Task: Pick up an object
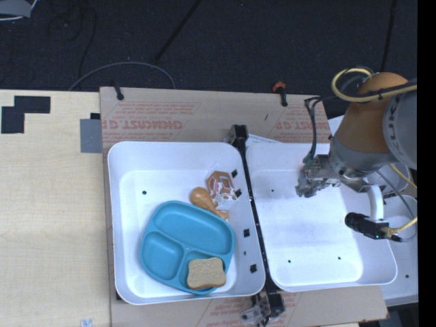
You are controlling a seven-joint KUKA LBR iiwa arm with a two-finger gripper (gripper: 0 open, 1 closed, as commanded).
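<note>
The left bin [129, 182] holds a blue divided plate [178, 240] with a tan slice of bread [206, 273] in its near compartment. Beside the plate's far edge lie a brown drumstick-shaped toy [203, 198] and a small clear-wrapped packet [221, 184]. My gripper [306, 184] hangs low over the far right part of the right bin [320, 264], well away from all these objects. I see nothing between its fingers.
A black divider strip [248, 210] runs between the two bins. The arm's grey body with its orange band [371, 125] and cables crowd the right bin's right edge. A black cylindrical piece [364, 225] sticks out near that rim.
</note>
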